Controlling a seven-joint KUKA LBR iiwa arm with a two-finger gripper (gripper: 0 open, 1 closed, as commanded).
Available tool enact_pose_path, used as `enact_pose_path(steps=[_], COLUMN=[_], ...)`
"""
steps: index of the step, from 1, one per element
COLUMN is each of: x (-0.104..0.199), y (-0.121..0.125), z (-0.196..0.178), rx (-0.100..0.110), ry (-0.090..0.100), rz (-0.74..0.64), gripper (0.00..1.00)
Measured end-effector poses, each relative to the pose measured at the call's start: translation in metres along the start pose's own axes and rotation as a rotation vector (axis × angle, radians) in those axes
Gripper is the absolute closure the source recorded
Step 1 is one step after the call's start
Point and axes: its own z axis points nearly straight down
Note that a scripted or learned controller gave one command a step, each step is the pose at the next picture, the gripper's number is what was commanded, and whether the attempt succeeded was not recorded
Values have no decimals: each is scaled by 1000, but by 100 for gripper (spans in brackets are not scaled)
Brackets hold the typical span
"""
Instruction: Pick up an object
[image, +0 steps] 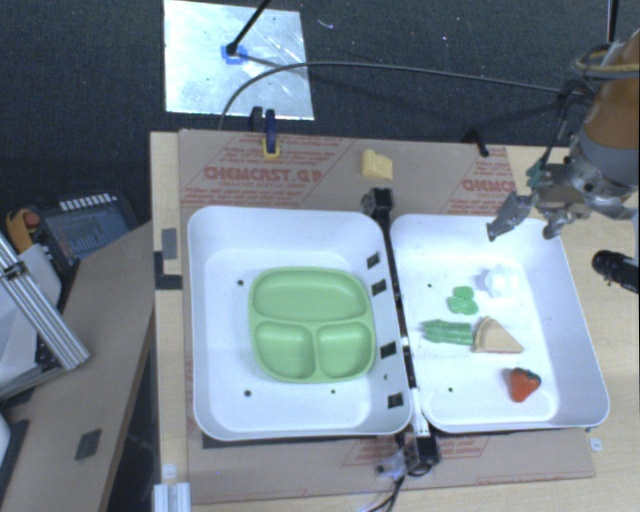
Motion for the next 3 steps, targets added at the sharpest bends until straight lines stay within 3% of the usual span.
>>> enact_pose_path(steps=[1, 3], x=[0, 1], y=[2, 6], z=[-7, 100], rx=[-11, -8], ry=[-2, -1], rz=[-2, -2], gripper=[0, 0])
